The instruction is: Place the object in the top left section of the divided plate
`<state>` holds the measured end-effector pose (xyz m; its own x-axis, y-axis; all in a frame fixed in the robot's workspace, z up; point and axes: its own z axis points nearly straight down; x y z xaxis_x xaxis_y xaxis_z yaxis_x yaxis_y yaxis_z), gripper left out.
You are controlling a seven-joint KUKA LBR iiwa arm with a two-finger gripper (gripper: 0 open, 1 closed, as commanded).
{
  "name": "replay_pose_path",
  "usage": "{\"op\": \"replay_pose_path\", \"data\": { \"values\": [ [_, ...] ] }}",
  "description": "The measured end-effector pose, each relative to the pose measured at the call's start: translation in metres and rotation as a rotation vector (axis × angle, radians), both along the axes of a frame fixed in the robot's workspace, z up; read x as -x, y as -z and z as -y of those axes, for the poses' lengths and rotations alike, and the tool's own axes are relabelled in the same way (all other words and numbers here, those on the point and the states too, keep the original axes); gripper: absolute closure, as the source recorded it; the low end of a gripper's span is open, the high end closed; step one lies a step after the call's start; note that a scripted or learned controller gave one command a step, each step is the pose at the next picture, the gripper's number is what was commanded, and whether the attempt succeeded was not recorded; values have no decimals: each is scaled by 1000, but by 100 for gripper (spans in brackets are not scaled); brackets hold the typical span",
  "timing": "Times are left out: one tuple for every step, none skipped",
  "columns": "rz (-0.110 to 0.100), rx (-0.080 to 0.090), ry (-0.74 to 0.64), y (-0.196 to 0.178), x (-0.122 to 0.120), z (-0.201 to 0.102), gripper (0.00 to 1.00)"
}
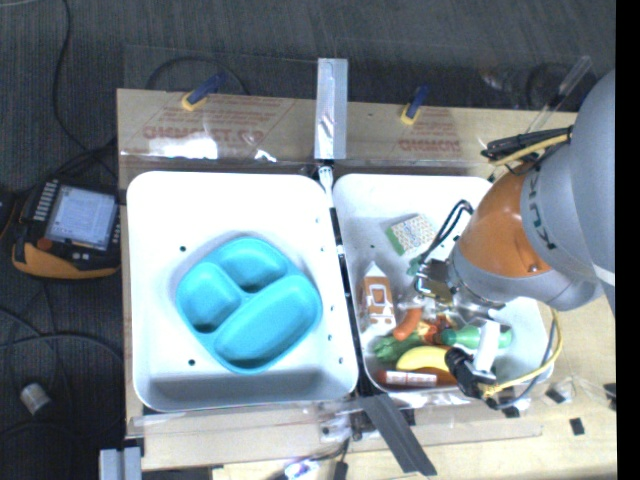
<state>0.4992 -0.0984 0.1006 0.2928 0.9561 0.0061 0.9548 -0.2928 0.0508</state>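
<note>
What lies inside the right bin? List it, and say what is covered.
In the right bin: a patterned packet, small carton, banana, carrot-like piece. The arm covers the rest.

Tan surface [560, 268] over dark carpet [300, 18], carrying two white bins side by side, left bin [150, 208] and right bin [360, 198] touching along the middle, with blue [203, 91] and yellow [412, 108] clamps and a clear sheet [200, 128] at the far edge.
</note>
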Motion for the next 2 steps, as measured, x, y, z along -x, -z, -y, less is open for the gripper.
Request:
{"op": "replay_pose_path", "data": {
  "values": [
    [0, -3, 41, 0, 0, 0, 100],
    [1, -13, 242, 0, 0, 0, 100]
  ]
}}
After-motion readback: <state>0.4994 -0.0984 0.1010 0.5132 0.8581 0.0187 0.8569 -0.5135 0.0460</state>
